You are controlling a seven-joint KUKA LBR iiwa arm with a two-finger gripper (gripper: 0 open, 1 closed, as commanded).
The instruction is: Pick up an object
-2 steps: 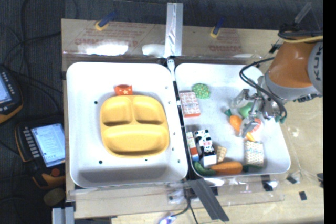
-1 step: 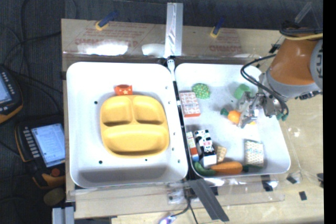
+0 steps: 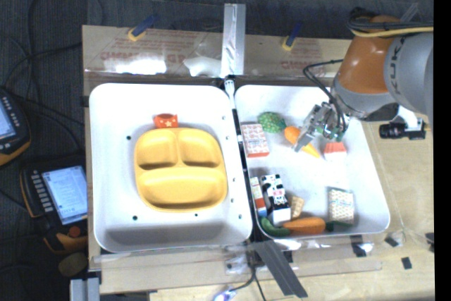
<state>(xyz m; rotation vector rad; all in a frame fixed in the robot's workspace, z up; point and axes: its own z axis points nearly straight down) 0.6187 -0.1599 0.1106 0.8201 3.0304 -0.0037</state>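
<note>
**A:** Where is the arm (image 3: 384, 70)?

**B:** It reaches in from the right, orange band above the wrist, and the gripper (image 3: 310, 136) hangs over the upper middle of the right bin (image 3: 366, 173). Its tip points down and to the left.

**A:** Is it holding anything?

**B:** Nothing sits between the fingers. They look slightly parted, though the view is small and cluttered there, so I am not fully sure. The tip is just beside a small orange piece (image 3: 291, 134) with a yellow wedge (image 3: 309, 149) below it.

**A:** What else lies in that bin?

**B:** A green bumpy item (image 3: 271, 121) sits left of the orange piece. A red-and-white packet (image 3: 254, 139) lies against the left wall. A small block, red on top and white below (image 3: 335, 148), is right of the gripper. Lower down there is a black-and-white cow-patterned box (image 3: 274, 190), a carrot (image 3: 304, 225) along the front wall with a green vegetable (image 3: 276, 228) at its left end, and a patterned box (image 3: 341, 204) towards the right.

**A:** And the left bin (image 3: 113, 173)?

**B:** A yellow divided tray (image 3: 181, 169) lies in its middle, with a small red block (image 3: 165, 120) touching the tray's far edge.
</note>
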